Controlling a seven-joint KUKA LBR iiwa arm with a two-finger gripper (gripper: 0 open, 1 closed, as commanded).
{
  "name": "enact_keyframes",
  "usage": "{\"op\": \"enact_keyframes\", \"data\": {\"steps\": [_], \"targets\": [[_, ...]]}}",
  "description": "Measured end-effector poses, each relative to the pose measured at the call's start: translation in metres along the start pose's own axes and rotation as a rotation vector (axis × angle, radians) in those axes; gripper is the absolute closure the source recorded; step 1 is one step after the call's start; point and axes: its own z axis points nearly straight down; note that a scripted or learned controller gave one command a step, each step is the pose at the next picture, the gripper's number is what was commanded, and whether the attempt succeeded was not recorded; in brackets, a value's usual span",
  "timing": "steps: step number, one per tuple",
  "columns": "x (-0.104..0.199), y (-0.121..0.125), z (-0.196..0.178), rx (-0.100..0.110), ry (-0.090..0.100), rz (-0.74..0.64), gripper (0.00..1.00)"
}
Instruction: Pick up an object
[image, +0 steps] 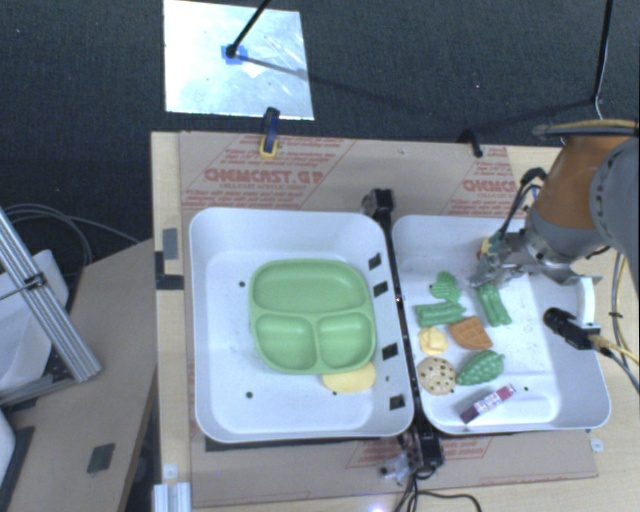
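A green divided plate (308, 312) lies in the left bin (215, 290), a yellow piece (350, 379) tucked against its near edge. To the plate's right, in the right bin (580, 395), sit green toy vegetables (440, 300), an orange wedge (470, 332), a cookie (436, 375), and a purple-and-white bar (488, 402). Farthest right of the plate, the gripper (490, 270) hangs just above a green piece (493, 304); whether its claw is apart or together cannot be told.

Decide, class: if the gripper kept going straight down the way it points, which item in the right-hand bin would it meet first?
Probably the green toy piece just beneath the gripper, though depth is hard to judge from this slanted view.
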Motion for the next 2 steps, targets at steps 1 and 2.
{"op": "enact_keyframes", "data": {"steps": [1,2], "targets": [[0.089,-0.010,-0.045,0.000,0.004,-0.007,1.00],[0.139,0.000,-0.091,-0.001,0.002,-0.005,1.00]]}}
